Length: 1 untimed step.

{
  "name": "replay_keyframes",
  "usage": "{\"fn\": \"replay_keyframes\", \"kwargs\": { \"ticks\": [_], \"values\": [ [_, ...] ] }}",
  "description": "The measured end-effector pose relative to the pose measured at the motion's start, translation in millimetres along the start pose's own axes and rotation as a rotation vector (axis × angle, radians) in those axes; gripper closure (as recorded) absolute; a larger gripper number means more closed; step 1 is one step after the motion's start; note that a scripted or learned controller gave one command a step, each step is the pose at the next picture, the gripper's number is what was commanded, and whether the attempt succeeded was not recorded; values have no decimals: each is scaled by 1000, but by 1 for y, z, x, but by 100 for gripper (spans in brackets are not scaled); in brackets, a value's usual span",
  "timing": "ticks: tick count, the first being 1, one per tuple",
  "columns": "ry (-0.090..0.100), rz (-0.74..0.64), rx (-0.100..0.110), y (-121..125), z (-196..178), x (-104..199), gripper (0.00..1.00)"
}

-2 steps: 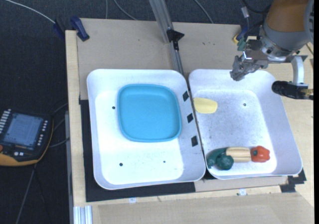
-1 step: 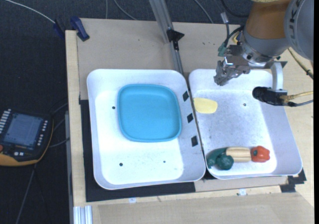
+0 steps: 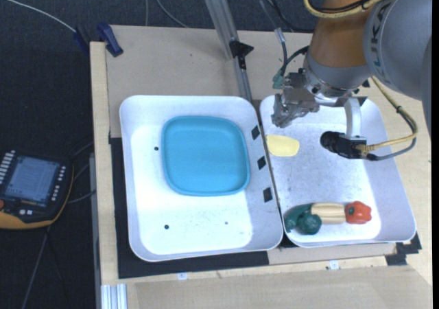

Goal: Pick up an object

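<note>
A green, tan and red toy (image 3: 328,215) lay at the right bin's (image 3: 391,163) near edge. My gripper (image 3: 285,117) hung just above a yellow piece (image 3: 282,145); its grip I couldn't tell.

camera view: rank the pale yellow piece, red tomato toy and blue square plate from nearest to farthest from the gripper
From the gripper:
1. Pale yellow flat piece, right bin, just below it.
2. Blue square plastic plate, left bin.
3. Red tomato toy, right bin's near edge.

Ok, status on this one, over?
Gripper low in right bin, just above yellow piece. Nothing seen held. Green, tan, red items along near edge.
</note>
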<state>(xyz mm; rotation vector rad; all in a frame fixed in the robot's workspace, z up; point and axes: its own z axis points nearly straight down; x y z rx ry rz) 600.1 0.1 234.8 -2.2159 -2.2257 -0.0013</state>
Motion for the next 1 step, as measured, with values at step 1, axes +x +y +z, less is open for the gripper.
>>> {"fn": "replay_keyframes", "kwargs": {
  "ticks": [1],
  "values": [
    [0, 0, 0, -7, 5, 44, 100]
  ]
}}
